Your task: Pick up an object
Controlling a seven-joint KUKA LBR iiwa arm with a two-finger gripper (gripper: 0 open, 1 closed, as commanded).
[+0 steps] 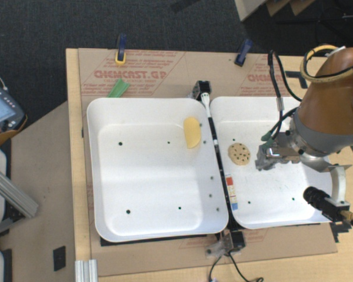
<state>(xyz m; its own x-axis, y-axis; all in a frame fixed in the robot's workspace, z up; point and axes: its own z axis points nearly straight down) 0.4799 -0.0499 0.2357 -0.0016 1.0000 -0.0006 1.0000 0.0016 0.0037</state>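
hovering over the right bin (265, 216) at the frame's right, the gripper (269, 157) sits just right of a cookie (239, 154), apart from it; whether its jaws are spread or pressed together, i cannot tell. a yellow piece (192, 133) lies in the left bin (147, 216), upper right, near the divider.

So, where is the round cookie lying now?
The cookie lies in the right bin, near its left wall, just left of the gripper. The yellow piece lies in the left bin.
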